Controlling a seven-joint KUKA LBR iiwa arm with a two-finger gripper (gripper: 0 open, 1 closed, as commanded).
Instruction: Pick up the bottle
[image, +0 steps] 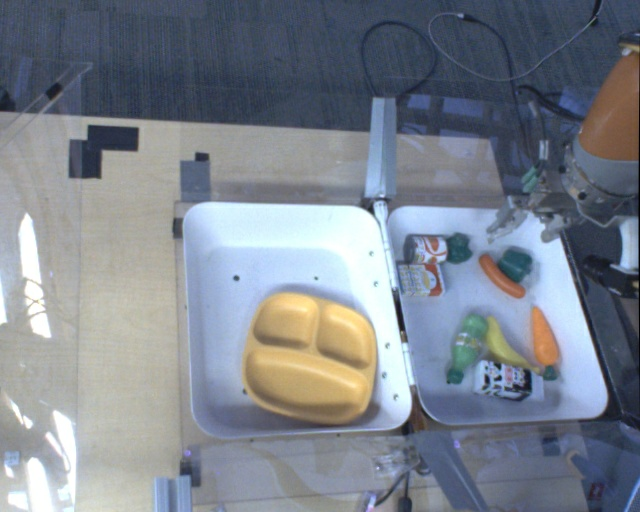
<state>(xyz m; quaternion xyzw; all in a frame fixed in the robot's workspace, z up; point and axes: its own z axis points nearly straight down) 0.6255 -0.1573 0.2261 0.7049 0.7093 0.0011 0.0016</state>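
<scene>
A: Where's the bottle?

B: Right bin, lying tilted, touching the banana on its right side. Gripper hangs well above-right of the bottle, over the bin's back rim, fingers spread, nothing btwn them.

A: Risks?

B: Bottle's green, see-through plastic, rounded, prob slick, so it could roll out of the pinch. Banana's curved and snug against it, cow-print carton just past that; fingers may catch those instead.

Two white bins, with the gripper up high.
The green bottle lies in the right bin near 6 o'clock, touching a banana. The gripper, fingers apart, hovers at 1 o'clock.
</scene>
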